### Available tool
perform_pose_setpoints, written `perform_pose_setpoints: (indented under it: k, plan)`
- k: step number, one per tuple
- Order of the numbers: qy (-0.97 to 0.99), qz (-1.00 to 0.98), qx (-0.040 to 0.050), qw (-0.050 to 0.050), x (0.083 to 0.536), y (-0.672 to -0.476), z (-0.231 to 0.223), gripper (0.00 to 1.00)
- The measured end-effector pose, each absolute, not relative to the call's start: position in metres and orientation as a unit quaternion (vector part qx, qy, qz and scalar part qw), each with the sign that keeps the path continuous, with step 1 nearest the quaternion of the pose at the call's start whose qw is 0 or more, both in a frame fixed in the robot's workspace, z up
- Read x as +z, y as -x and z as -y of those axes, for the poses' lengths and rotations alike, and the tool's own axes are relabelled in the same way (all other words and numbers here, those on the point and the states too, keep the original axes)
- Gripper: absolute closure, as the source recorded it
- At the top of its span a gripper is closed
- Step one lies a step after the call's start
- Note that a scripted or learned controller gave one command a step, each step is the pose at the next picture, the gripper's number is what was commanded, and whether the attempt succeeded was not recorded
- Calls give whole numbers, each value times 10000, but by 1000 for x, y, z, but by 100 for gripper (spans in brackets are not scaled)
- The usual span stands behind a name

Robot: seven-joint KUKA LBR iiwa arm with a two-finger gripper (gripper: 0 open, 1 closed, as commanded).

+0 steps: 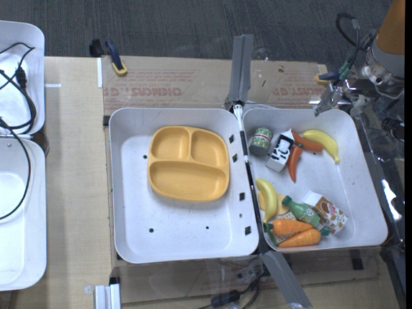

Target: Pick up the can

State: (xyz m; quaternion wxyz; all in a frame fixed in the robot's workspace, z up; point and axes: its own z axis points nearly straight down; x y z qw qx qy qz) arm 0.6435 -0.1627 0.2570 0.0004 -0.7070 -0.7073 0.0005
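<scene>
Two white bins side by side on the bench. Left bin (129,230): a yellow divided plate (189,163) sitting up toward the far half, flat on the floor of the bin. Right bin (360,198): crowded.

The can (261,140), green-labelled, silver top, upright in the far left corner of the right bin, close against the divider between the two bins. Just beside it on the right, a small black-and-white carton (280,152), tilted. Touching that carton's right side, a red-orange chili pepper (295,163) pointing down the bin, and beyond it a yellow banana (325,143) curving toward the right wall.

Down at the near end: a second banana (268,197) along the left wall, a green bottle (301,211) lying on its side, two carrots (295,232) stacked close together at the near edge, and a small printed box (329,214) just right of the bottle.

Arm (394,28) up at the top right, orange band showing, grey wrist below it. Gripper (335,98) hanging over the far right corner of the right bin, at the rim, well apart from the can, with the carton, pepper and banana lying between. Nothing seen in its grasp. How wide the pincer stands: cannot tell, too small and too tangled with cables (351,28) to read.

Can untouched, standing free.

Off to the far left, another white tub (19,192) with black wires (16,85) looping across it. On the cardboard behind the bins, a blue-handled clamp (114,56).
</scene>
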Motion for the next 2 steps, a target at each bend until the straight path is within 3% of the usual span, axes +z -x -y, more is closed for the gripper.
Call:
perform_pose_setpoints:
  k: [1, 2]
  plan:
    - [7836, 6213, 23, 18, 180, -653, 103, 0]
    - [7765, 6301, -43, -61, 101, -663, 102, 0]
